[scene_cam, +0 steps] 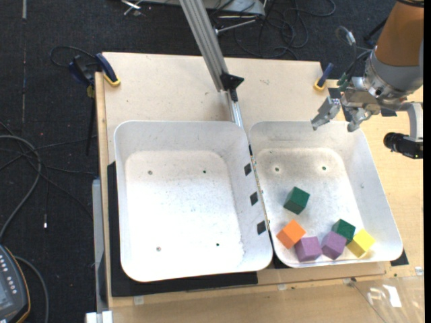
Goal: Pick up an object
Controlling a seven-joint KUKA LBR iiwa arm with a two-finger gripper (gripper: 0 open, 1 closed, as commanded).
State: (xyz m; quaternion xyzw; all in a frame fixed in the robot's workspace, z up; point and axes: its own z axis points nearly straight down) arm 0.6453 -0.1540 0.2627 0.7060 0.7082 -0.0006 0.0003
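Six small blocks are seen in the right bin (pixel 377 200): a dark green block (pixel 296 199) alone near its middle, and at about five o'clock from it a cluster of an orange block (pixel 291 234), two purple blocks (pixel 308 248), a second green block (pixel 343 229) and a yellow block (pixel 360 243). The lone green block is judged the easiest pick, being clear of its neighbours. The gripper (pixel 339 115) is held at one o'clock, above the bin's far rim, fingers spread apart, nothing between them.
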